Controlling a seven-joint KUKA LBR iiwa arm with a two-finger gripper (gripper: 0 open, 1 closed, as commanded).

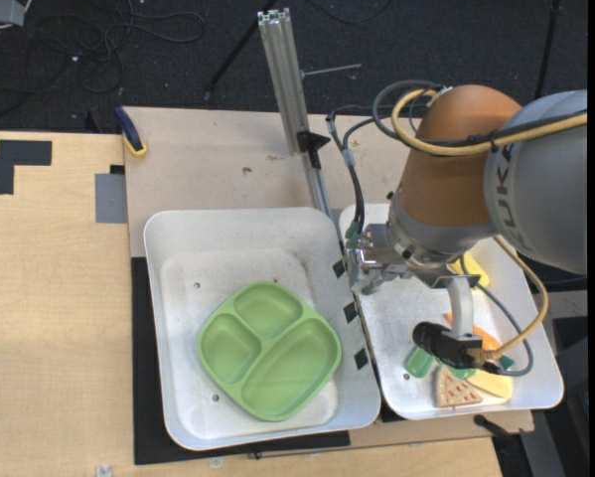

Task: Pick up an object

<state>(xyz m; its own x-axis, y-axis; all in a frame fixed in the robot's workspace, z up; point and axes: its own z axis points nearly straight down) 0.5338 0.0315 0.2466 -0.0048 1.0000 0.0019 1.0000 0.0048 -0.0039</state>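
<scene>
I see the green divided plate (269, 351) lying flat in the left bin (178, 237). Just right of the plate, past the wall where the two bins meet, the gripper (374, 263) hangs over the right bin (394, 381); the wrist hides it, so I cannot tell whether it is wide or narrow. Further right of the plate, clustered together, lie a small green piece (419, 363), a tan waffle wedge (459, 392), a yellow slice (496, 384) and an orange bit (489, 341).

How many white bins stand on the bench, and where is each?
2. The left shallow white plastic bin holds a green three-part plastic plate. The right white bin, beside it, lies partly hidden under the grey and orange arm.
</scene>
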